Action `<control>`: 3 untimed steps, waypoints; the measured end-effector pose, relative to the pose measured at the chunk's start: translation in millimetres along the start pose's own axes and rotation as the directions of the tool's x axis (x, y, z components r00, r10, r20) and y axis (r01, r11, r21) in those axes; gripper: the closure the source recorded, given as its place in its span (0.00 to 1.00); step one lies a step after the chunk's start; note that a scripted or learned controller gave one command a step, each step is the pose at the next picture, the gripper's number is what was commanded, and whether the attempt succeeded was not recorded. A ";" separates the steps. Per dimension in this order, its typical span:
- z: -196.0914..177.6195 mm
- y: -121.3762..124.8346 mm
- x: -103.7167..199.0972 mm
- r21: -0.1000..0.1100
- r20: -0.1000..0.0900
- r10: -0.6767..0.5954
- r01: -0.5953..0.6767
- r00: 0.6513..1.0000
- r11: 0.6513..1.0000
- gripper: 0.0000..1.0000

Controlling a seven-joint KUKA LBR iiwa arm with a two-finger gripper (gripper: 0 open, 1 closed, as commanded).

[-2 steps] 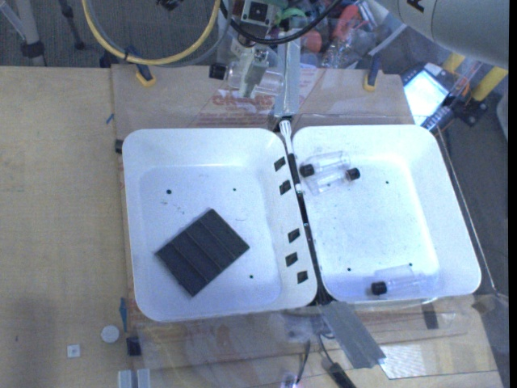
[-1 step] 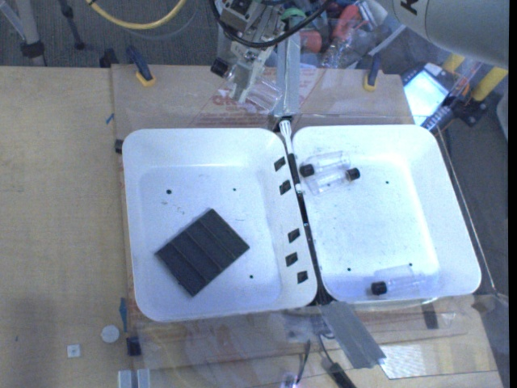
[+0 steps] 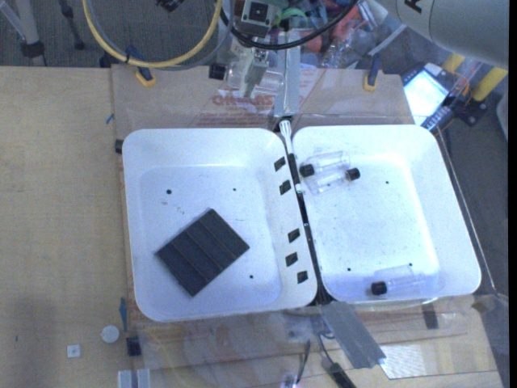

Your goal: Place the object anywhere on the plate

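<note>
A dark grey ribbed square plate (image 3: 202, 250) lies flat and turned at an angle in the left bin (image 3: 145, 217), near its front. In the right bin (image 3: 436, 217) a clear tube with black end caps (image 3: 327, 173) rests at the back left, close to the divider. A second clear tube with a black cap (image 3: 397, 284) lies by the front wall. My gripper (image 3: 257, 73) hangs high over the back edge of the bench, above the seam between the bins, far from the plate and both tubes. Nothing visible hangs below it.
Black clips (image 3: 292, 234) line the seam between the bins. A yellow cable loop (image 3: 153, 51) and a bundle of wires sit behind the bins. Small loose parts (image 3: 109, 333) lie on the wooden bench at the front left.
</note>
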State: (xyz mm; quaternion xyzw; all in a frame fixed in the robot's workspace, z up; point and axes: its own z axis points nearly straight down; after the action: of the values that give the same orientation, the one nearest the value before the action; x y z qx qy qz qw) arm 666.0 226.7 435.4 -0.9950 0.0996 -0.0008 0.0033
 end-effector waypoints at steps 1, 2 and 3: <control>-0.5 1.9 0.8 -0.004 0.000 0.518 -0.518 0.856 0.856 1.00; 0.0 0.7 0.4 -0.001 0.000 0.182 -0.182 0.983 0.983 1.00; -0.4 -0.3 -0.2 0.000 -0.001 -0.001 0.001 1.000 1.000 1.00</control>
State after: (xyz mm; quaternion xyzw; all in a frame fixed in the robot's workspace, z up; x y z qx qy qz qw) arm 665.8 227.1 435.8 -0.9951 0.0992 -0.0013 0.0030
